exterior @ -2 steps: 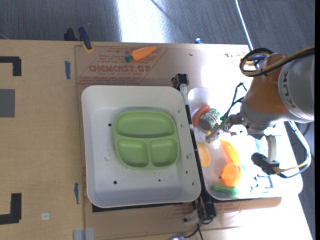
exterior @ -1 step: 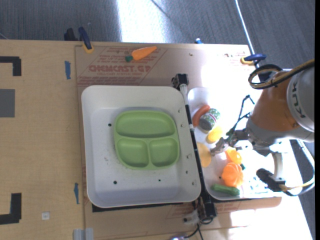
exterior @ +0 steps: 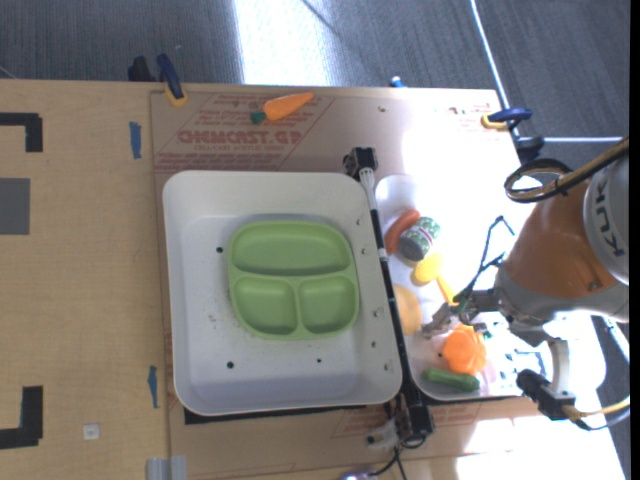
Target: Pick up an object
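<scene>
Two white bins sit side by side on the table (exterior: 80, 298), the left bin (exterior: 190, 268) in the middle of the frame and the right bin (exterior: 400, 190) washed out by strong sunlight at the right. A green divided plate (exterior: 293, 276) with three compartments lies in the middle of the left bin. In the right bin, toys are gathered along the left side: a red and green piece (exterior: 412, 234) near the top, a yellow piece (exterior: 428, 270) just below it, a pale yellow piece (exterior: 406, 310) against the dividing wall, an orange fruit (exterior: 463, 351) toward the bottom, and a green vegetable (exterior: 450, 378) just under the fruit near the bin's lower rim. The arm (exterior: 565, 253) comes in from the right edge of the frame, and its tool (exterior: 452, 318) hangs low over the right bin, just above the orange fruit and beside the pale yellow piece. Glare hides how far its fingers are spread, so I cannot tell whether it grips anything. A toy carrot (exterior: 284, 106) lies on the table beyond the bins, near the top of the frame.
</scene>
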Robot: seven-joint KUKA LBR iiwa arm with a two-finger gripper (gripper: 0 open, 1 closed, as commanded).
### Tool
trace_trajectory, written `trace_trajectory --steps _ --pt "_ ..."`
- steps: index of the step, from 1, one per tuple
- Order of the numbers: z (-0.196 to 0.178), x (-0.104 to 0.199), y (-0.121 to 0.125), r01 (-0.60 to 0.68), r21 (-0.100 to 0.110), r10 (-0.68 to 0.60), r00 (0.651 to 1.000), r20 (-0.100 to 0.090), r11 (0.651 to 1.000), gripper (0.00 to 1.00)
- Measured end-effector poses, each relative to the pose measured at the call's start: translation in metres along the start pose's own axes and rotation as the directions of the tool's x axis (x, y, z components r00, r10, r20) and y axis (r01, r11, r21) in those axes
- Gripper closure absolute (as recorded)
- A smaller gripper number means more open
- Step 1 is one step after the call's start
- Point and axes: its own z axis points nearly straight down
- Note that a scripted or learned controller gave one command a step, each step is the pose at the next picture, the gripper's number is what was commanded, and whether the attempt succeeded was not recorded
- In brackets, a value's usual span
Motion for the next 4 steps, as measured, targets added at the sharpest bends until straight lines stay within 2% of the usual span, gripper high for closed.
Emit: trace_trajectory --steps 1,2,3,4 --pt "0.001 0.001 0.064 0.001 0.000 -0.001 1.000 0.001 1.000 0.00" --pt "0.000 0.001 0.009 0.000 0.002 0.000 1.000 0.000 1.000 0.00" --pt "-0.001 -0.011 0.051 0.001 0.006 -0.001 1.000 -0.001 1.000 0.00" --pt "0.000 0.003 0.002 0.000 0.001 0.000 1.000 0.000 1.000 0.00"
